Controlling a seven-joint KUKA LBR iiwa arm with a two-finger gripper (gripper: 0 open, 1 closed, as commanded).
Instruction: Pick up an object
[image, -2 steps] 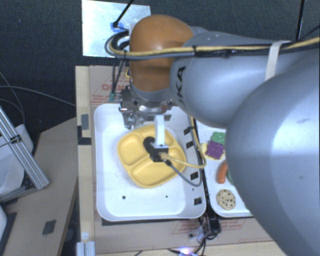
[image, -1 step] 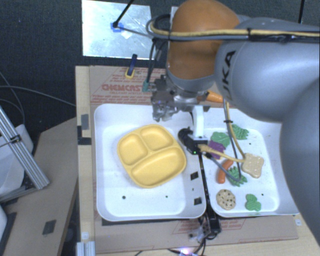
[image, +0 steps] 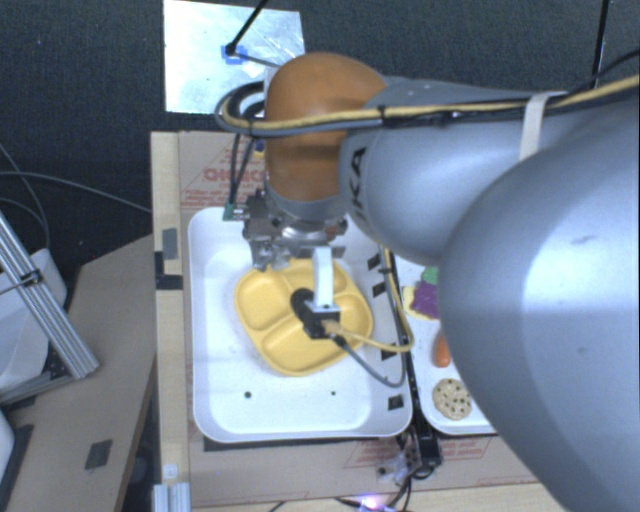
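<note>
A yellow divided plate (image: 268, 322) lies tilted in the middle of the left white bin (image: 290, 408). The arm's wrist hangs directly over the plate's far edge, and the gripper (image: 283, 262) reaches down to that edge, its tips hidden under the wrist. In the right bin (image: 462, 425) a purple toy (image: 427, 298), an orange piece (image: 441, 350) and a chocolate-chip cookie (image: 452, 398) lie along the left side, partly covered by the arm.
The big grey arm covers most of the right bin and the right half of the view. A cardboard sheet (image: 200, 180) lies under the bins. A wooden bench surface (image: 90, 420) and a metal frame (image: 45, 310) stand to the left.
</note>
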